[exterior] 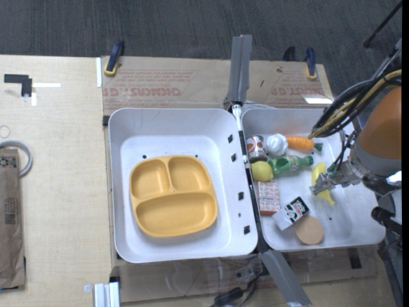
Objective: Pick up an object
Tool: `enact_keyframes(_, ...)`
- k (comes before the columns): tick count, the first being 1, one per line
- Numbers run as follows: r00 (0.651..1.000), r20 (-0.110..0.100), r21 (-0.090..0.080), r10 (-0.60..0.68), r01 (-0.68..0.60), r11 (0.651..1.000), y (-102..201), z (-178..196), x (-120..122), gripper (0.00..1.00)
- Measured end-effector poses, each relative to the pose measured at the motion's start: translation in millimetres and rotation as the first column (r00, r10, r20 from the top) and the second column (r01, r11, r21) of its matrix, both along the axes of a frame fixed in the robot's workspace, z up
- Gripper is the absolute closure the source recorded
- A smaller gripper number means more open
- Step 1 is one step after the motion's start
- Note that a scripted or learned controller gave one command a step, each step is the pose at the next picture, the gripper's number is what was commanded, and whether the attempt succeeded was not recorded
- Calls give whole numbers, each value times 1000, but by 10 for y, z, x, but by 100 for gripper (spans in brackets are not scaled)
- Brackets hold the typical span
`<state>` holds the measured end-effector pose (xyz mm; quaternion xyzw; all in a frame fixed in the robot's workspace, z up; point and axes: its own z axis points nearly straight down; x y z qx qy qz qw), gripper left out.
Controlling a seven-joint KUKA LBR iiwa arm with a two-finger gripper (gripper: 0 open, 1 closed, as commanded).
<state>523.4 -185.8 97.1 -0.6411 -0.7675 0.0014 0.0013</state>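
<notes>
The right bin holds several small items: a red-labelled can, a white ball, an orange carrot, a green bottle, a yellow lemon, a red packet, a black-and-white carton and a tan round disc. My gripper reaches in from the right and hangs low over a yellow banana-like piece near the bin's middle right. Its metal tip covers part of that piece.
The left bin carries a yellow divided plate. A grey divider bar stands between the bins at the back. Black and yellow cables loop above the right bin. A brown paper bag lies at the far left.
</notes>
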Motion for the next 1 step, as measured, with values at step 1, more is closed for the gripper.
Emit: enact_keyframes(1, 996, 1, -1, -86, 86, 996, 75, 992, 433, 100)
